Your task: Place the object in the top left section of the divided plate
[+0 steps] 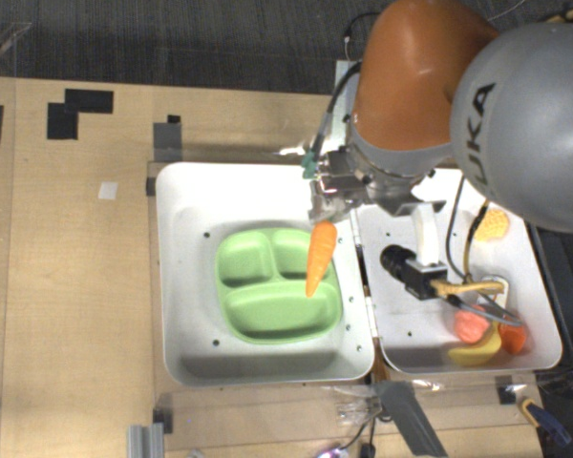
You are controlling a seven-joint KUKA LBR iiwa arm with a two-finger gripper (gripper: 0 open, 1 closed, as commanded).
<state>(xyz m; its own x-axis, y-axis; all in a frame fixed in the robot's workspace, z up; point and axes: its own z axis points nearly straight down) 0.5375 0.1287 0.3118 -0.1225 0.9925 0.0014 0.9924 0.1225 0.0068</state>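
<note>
**Materials and finishes on the bench**

The divided plate point(267, 299) is seen as smooth, matt green plastic. The carrot point(319, 258) is rendered in smooth orange plastic with a slight sheen. Both bins, the left bin point(186, 284) and the right bin point(401, 337), are formed of glossy white plastic, with soft highlights along the rims. The bench point(67, 284) is surfaced in pale, matt wood grain. The arm point(525, 122) is finished in smooth satin grey, and its orange band point(415, 65) is glossy.
</note>
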